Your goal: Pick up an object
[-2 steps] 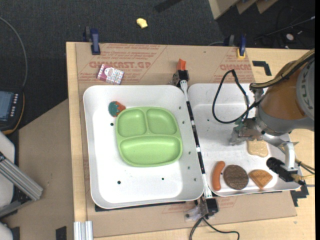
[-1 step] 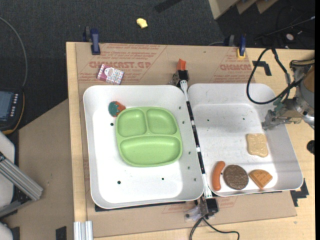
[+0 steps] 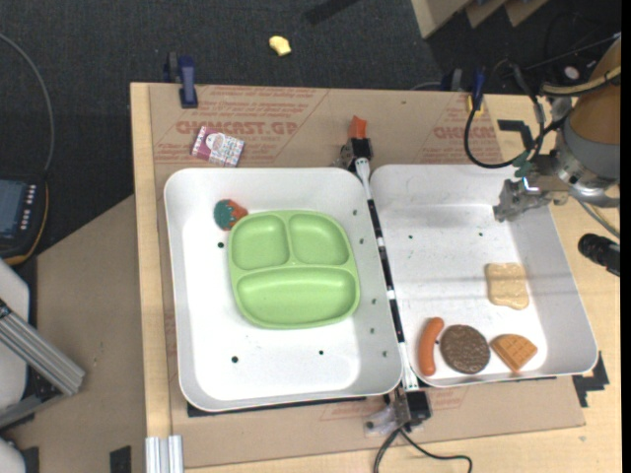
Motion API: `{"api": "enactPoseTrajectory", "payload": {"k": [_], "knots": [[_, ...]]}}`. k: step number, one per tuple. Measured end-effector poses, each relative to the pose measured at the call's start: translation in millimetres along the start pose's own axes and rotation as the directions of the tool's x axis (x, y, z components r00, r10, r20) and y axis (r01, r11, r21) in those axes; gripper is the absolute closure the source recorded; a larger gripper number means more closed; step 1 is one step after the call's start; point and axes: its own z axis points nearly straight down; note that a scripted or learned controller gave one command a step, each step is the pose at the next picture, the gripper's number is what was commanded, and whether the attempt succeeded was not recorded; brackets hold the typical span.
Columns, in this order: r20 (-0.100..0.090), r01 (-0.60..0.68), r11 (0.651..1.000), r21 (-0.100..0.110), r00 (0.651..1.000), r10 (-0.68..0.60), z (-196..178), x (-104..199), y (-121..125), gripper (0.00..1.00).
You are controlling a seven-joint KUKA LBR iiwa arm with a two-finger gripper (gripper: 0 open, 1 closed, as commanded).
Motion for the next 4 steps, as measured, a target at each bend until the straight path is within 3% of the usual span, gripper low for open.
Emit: {"api": "enactPoseTrajectory", "payload": {"k": [1,2,3,4], "knots": [[0.002,-0.007,1.0,0.002,1.0,0.007,-4.7,-51.9,18.0,1.0],[0.002,-0.003,1.0,0.0,1.0,0.003,-15.4,-49.3,18.4,1.0],[0.002,-0.003,1.0,0.002,1.0,0.003,-14.8,-49.2,18.2,0.0],[-0.013,-0.003,1.0,0.015,1.0,0.003,102.0,-44.1,-12.8,0.0]]}}
